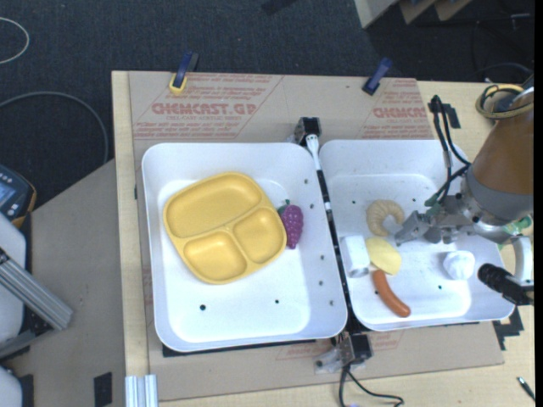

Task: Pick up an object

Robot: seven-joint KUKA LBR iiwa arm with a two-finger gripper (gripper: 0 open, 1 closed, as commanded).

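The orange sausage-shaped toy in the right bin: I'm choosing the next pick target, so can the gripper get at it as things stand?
Probably yes. The orange sausage-shaped toy lies uncovered on the right bin's floor, beside a yellow lump, with the gripper close above them.

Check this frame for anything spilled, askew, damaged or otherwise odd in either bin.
Nothing looks spilled or broken. The yellow divided plate lies flat but askew in the left bin, with a purple toy grape bunch against its right edge. In the right bin, the toy foods lie loosely together near the tool.
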